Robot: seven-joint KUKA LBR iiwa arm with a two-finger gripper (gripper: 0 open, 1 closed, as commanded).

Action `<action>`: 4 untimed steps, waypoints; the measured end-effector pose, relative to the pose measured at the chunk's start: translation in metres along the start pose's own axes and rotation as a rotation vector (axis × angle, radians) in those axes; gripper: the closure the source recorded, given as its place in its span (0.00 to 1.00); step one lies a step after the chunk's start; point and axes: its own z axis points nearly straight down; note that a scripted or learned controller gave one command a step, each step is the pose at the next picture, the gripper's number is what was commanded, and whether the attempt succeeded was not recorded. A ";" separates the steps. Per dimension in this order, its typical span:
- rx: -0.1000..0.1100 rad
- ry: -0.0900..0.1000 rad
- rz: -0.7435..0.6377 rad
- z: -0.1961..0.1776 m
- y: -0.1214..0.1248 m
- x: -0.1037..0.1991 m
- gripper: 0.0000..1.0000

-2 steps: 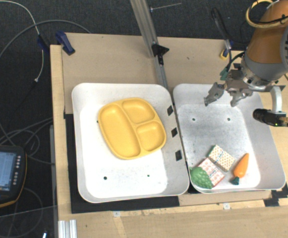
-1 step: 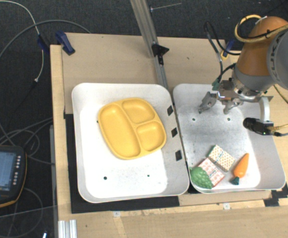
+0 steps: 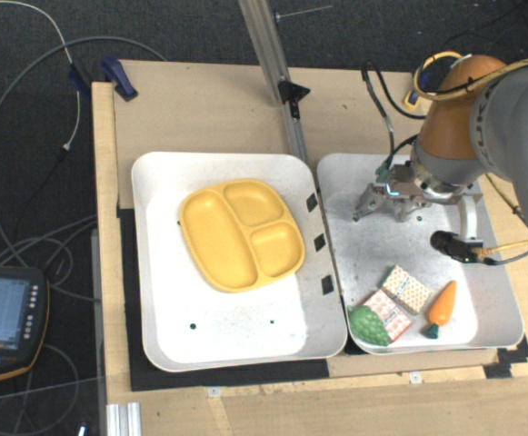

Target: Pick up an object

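My gripper [image 3: 392, 209] hangs over the far half of the right bin [image 3: 354, 252], open, with nothing between its fingers. Along that bin's near edge lie a green leafy toy [image 3: 367, 325], two small patterned boxes [image 3: 404, 289] [image 3: 387, 312] and an orange carrot [image 3: 442, 304]. All of them sit well clear of the gripper, toward the front of the bin.
The left bin [image 3: 164, 325] holds a yellow divided plate [image 3: 241, 234]. A metal pole [image 3: 268, 44] rises slantwise behind the bins. The grey arm with its orange band [image 3: 454, 107] comes in from the right, above the right bin's far corner.
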 end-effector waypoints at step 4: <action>-0.015 -0.003 -0.001 -0.190 0.014 0.000 1.00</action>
